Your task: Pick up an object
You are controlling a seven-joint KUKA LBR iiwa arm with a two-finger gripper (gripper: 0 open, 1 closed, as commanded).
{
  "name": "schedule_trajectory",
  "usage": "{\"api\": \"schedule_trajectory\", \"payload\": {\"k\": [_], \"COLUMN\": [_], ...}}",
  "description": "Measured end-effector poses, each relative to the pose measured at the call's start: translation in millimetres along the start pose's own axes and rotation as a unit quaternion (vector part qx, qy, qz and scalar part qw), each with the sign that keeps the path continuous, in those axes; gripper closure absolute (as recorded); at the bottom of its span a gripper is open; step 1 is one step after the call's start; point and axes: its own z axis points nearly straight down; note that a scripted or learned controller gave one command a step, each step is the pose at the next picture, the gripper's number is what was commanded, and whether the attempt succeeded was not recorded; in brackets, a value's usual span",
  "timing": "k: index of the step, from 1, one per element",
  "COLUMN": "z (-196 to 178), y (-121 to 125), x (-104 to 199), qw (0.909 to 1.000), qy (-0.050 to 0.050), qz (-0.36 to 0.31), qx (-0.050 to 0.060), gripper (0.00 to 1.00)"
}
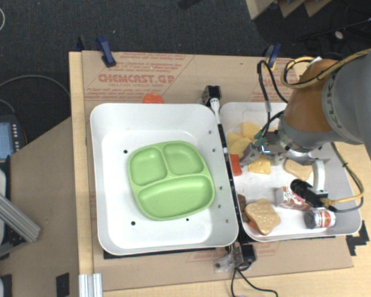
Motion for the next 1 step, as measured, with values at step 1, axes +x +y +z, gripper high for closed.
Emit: {"api": "schedule_trajectory", "payload": {"k": [1], "z": [-10.2], "y": [-2.1], "x": [-1.9], "qw": [1.0000], "qy": [0.000], "qz": [0.002], "qx": [0.001], "gripper": [1.00]}}
